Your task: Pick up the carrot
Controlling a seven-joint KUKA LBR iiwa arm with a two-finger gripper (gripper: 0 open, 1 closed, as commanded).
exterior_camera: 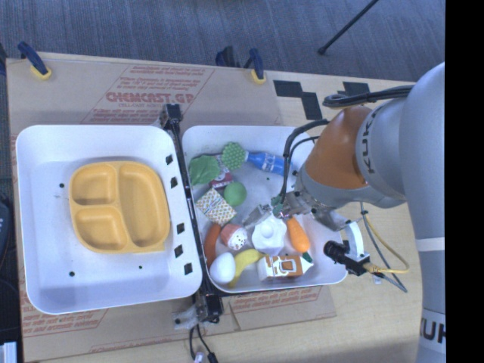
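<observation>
The carrot [299, 234], a short orange piece, lies tilted in the right bin [198, 138] near its front right corner, between a white round object [268, 236] and the bin wall. My gripper [274, 209] hangs low over the middle of the bin's clutter, just up and left of the carrot and close above the white object. The arm's orange band and grey wrist [340, 157] cover the bin's right side. Nothing is visibly held.
The right bin also holds a green leafy toy [203, 169], a blue bottle [266, 162], a green ball [235, 193], a checkered block [215, 206], an orange-red sausage shape [212, 242], an egg [221, 268], a banana [247, 262] and a small carton [284, 266]. A yellow divided tray [119, 206] sits in the left bin.
</observation>
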